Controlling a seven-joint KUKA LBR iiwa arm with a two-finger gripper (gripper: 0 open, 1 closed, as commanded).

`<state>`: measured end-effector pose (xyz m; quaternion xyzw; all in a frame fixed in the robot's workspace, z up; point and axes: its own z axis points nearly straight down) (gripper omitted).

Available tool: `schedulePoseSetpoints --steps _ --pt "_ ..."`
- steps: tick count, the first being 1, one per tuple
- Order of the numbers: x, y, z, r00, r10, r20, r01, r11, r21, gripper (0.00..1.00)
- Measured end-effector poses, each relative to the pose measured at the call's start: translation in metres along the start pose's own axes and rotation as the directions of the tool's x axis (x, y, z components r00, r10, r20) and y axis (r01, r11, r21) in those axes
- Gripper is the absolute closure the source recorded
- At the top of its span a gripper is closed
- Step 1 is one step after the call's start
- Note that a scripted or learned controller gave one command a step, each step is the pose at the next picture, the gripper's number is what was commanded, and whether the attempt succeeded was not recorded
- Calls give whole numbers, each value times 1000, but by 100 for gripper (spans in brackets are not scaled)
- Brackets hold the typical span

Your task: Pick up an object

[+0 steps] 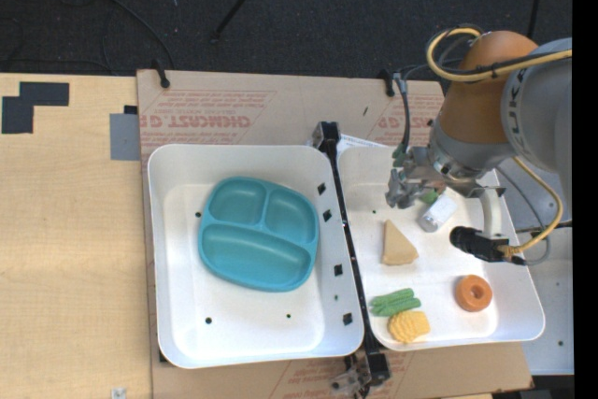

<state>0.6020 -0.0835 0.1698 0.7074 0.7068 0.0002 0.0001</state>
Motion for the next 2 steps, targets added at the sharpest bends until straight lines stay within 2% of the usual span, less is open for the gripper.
schedulePoseSetpoints --steps 2 --pt "0 -19 -101 1000 -1 0 1 1000 -1 100"
